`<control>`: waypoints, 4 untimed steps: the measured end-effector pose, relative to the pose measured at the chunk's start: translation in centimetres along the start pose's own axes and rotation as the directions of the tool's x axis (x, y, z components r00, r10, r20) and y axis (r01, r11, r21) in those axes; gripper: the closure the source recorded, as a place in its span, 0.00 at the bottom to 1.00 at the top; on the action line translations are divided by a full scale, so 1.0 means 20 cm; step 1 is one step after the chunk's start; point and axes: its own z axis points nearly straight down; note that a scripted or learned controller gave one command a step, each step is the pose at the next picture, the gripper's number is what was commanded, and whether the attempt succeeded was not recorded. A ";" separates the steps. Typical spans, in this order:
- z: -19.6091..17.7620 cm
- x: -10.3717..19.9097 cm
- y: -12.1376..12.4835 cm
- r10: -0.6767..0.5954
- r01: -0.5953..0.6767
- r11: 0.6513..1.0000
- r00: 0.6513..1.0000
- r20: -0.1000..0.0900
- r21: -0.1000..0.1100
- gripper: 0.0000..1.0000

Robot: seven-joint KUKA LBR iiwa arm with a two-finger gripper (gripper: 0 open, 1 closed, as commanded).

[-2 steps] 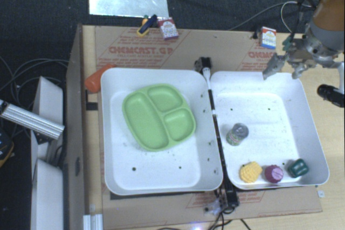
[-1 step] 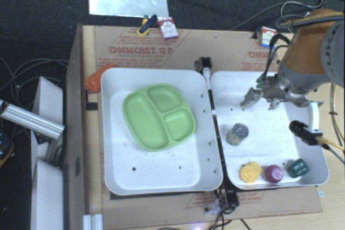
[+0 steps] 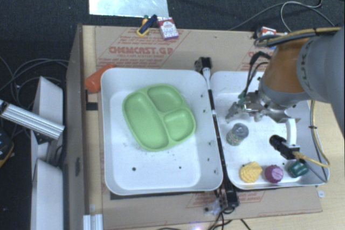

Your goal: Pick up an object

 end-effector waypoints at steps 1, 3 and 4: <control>0.11 0.00 -0.13 0.001 -0.001 1.000 1.000 0.000 -0.005 0.00; 0.12 -0.02 -0.07 0.002 -0.002 1.000 1.000 0.000 -0.001 0.00; 0.12 -0.01 -0.30 0.002 -0.002 1.000 1.000 0.000 -0.001 0.00</control>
